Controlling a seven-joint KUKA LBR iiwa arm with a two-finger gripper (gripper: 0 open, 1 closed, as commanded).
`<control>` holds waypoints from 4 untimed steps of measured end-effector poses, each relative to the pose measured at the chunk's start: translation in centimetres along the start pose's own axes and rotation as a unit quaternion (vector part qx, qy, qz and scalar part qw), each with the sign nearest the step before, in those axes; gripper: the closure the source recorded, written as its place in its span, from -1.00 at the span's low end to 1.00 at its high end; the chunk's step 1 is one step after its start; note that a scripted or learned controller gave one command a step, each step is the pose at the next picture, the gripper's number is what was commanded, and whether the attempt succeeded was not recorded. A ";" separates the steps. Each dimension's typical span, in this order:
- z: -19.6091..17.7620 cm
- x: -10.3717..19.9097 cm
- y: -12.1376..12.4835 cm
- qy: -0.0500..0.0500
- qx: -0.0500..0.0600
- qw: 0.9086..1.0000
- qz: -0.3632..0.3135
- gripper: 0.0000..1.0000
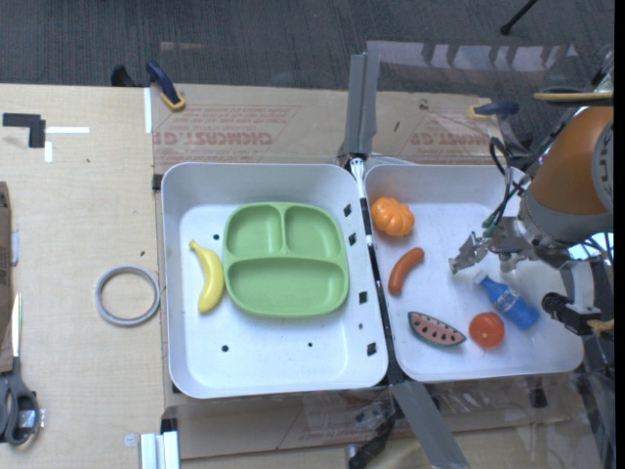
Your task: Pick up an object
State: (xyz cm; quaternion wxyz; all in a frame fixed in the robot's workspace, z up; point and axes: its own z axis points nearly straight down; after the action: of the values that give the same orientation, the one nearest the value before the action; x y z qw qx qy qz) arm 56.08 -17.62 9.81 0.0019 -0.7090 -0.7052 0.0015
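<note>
Hand above right bin, arm partly hiding blue bottle.

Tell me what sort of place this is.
Probably a robotics lab's grasping test bench: a grey robot arm with an orange band reaches over two shallow white plastic bins holding toy food, such as a yellow plastic banana.

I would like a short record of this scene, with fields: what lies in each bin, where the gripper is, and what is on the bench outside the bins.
left bin: green divided plastic plate; yellow toy banana beside its left edge
right bin: orange toy pumpkin, orange-red toy sausage, toy watermelon slice, red toy tomato, small blue plastic bottle
gripper: above the right bin, near the bottle, nothing seen between its fingers
bench outside bins: grey tape ring, scissors
</note>
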 end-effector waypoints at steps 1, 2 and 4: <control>0.7 2.9 9.8 -0.001 -0.002 1.000 -0.004 -1.00; 0.8 7.1 3.8 -0.001 -0.001 1.000 -0.002 -1.00; 0.9 7.9 -6.8 0.000 0.000 1.000 -0.001 -1.00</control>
State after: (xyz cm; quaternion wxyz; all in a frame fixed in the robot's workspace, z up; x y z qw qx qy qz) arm 49.27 -9.66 8.97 0.0019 -0.7083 -0.7060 0.0014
